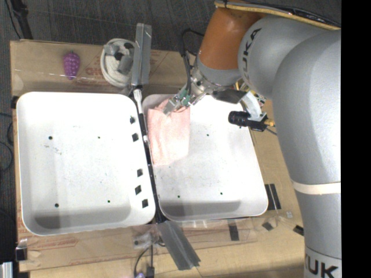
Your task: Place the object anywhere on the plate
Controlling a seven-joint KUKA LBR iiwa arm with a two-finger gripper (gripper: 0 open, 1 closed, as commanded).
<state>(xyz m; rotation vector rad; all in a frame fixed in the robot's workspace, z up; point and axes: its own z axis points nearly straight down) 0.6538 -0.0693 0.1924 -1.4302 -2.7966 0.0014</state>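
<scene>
Two white bins (75,155) sit side by side on the bench; a pink cloth (168,135) lies along the right bin's left edge. Gripper (177,104) touches its top end, finger state unclear. Judged: grasping step; next, lift toward a plate

A purple grape bunch (71,63) lies on the cardboard (35,57) at the upper left of the frame. Just right of it sits a white cable coil (115,62), touching a grey bracket (141,54).
</scene>
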